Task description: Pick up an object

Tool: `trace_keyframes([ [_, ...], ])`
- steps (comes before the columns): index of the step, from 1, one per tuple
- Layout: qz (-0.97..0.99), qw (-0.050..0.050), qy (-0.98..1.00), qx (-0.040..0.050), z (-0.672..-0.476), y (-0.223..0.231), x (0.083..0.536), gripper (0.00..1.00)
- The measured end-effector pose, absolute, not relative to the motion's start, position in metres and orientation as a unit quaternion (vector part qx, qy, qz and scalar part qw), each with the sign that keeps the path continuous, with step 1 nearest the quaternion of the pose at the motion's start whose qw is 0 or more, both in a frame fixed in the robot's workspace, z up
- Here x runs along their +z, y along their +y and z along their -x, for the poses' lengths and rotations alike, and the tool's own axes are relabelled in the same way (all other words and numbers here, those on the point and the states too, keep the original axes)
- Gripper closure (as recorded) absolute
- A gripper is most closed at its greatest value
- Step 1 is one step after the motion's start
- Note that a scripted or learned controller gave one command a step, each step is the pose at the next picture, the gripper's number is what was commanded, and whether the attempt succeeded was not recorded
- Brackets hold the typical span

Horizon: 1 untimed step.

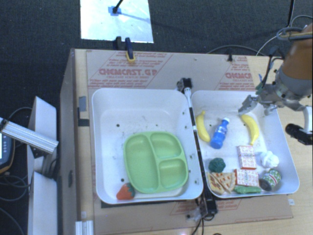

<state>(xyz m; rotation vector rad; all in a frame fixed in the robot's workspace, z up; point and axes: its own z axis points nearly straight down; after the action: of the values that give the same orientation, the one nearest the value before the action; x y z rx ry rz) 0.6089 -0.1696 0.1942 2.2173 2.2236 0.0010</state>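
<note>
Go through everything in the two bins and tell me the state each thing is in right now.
Gripper: fingers open, holding nothing, above the right banana.
Right banana: lying loose.
Left banana: lying beside the divider.
Bottle: on its side, cap on.
Tray: flat in the left bin.
Strawberry: resting at the tray's corner.

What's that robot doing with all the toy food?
A robot arm reaches in from the right, with its gripper over the far end of the right bin, just above a banana. It holds nothing yet. That bin also has another banana, a blue bottle and small toy foods. The left bin holds a green divided plate and a strawberry.
</note>
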Motion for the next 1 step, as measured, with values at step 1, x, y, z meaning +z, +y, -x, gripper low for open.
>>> trace_keyframes([
  [1, -0.707, 0.000, 0.708, -0.0004, -0.6235, -0.2068, 0.1000, 0.00],
])
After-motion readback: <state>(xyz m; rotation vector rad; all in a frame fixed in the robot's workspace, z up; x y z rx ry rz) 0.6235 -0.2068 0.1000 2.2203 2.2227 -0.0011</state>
